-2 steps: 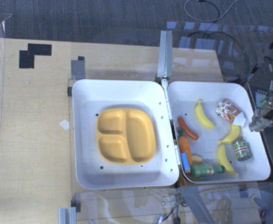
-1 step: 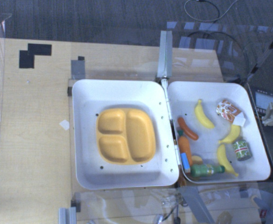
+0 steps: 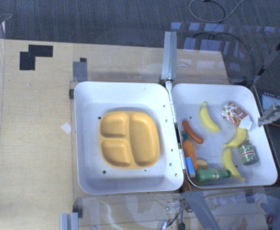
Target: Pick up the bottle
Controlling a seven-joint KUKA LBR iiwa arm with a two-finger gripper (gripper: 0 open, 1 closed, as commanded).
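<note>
Camera view: green bottle lies flat at right bin's front wall, touching a banana. Tool at right edge, state undeterminable. Advise descending across bottle's body, clear of banana.

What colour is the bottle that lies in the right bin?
Green, with a pale label; the bottle shows best in the camera view.

Two bins sit side by side on the tabletop. The left bin holds a tray. In the right bin, the bottle lies along the near wall, a carrot and sausage by the left wall, a can right, a carton behind, bananas between.
</note>
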